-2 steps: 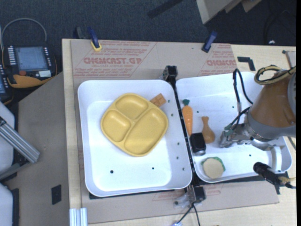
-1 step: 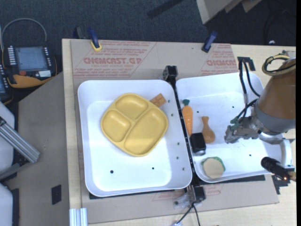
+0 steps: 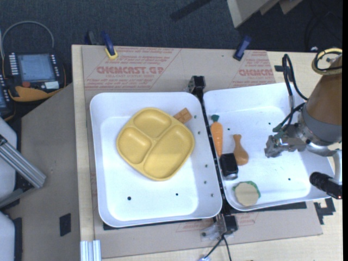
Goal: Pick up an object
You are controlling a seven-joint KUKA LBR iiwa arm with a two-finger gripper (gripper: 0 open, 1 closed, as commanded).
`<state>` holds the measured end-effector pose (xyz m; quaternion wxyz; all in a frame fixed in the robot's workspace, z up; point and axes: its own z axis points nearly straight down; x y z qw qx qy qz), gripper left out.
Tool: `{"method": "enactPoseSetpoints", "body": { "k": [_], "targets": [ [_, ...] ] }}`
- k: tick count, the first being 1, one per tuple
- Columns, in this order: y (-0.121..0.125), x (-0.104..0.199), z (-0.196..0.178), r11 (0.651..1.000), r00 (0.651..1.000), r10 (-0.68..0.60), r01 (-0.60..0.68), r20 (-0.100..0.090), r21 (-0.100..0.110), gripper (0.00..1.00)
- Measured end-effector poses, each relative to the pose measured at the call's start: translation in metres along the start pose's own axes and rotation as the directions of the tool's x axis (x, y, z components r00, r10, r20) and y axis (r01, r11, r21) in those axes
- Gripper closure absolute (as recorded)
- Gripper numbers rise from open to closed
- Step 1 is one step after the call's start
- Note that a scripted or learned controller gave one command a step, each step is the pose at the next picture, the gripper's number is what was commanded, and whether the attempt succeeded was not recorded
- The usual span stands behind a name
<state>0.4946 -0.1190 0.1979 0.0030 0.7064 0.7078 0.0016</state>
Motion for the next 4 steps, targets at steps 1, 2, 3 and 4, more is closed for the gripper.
{"method": "enactPoseSetpoints", "body": {
  "k": [1, 2, 3, 4],
  "targets": [
    [0.007, 0.004, -0.045, 1.000, 1.000, 0.000, 0.000, 0.000, 0.000, 1.00],
    [0.011, 0.049, -0.037, 1.000, 1.000, -0.003, 0.003, -0.005, 0.008, 1.00],
    [0.017, 0.111, -0.040, 1.000, 1.000, -0.005, 0.005, -0.005, 0.005, 1.00],
    [0.031, 0.169, -0.043, 1.000, 1.000, -0.005, 0.005, -0.004, 0.004, 1.00]
  ]
}}
